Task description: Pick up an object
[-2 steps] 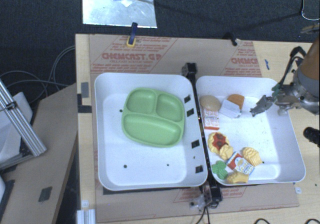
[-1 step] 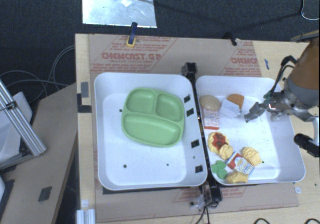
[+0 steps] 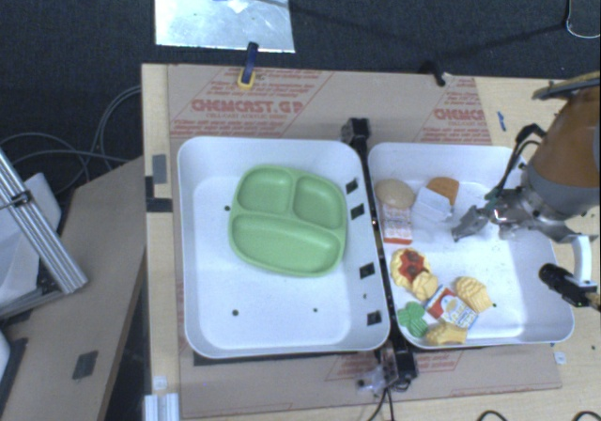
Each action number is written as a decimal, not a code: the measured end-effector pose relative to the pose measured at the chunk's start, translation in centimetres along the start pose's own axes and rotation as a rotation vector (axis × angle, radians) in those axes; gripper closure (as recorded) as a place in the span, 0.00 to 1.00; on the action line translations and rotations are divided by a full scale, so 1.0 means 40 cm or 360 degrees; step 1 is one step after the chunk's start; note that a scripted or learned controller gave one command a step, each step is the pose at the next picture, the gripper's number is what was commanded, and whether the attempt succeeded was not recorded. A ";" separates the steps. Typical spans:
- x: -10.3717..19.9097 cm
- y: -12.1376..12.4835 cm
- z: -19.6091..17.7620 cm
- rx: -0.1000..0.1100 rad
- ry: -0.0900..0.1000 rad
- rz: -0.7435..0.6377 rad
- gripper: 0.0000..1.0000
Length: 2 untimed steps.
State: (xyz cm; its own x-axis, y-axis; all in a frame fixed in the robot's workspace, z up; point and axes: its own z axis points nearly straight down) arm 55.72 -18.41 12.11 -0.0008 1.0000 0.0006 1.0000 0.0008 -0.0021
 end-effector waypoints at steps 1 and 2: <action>0.001 0.001 0.096 -0.0002 0.0000 -0.0001 0.00; 0.000 0.004 0.065 -0.0009 -0.0003 -0.0002 1.00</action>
